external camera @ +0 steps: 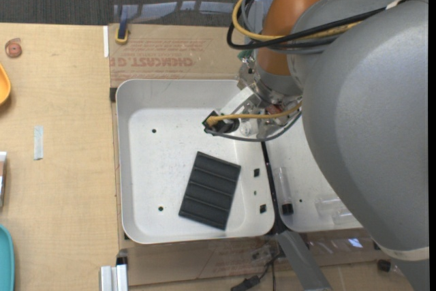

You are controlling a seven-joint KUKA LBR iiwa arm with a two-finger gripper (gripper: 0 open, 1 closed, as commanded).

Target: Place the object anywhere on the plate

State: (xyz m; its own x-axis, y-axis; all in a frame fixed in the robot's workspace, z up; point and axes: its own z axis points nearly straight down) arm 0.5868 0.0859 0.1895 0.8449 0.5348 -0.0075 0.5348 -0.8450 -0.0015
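A flat black ribbed rectangle (210, 189) lies tilted on the floor of the left white bin (136, 167), towards its front right. The arm's wrist with the orange band (293, 10) hangs over the wall shared by the two bins, near their back. My gripper (261, 109) sits under that wrist, just up and right of the black rectangle and apart from it. The wrist hides most of the gripper. No thing shows held under it.
The grey arm covers most of the right bin (306, 218). In its visible front part lie a small clear piece (281, 180), a tiny black bit (287, 208) and a clear plastic thing (334, 209). Brown cardboard (170, 58) lies behind the bins.
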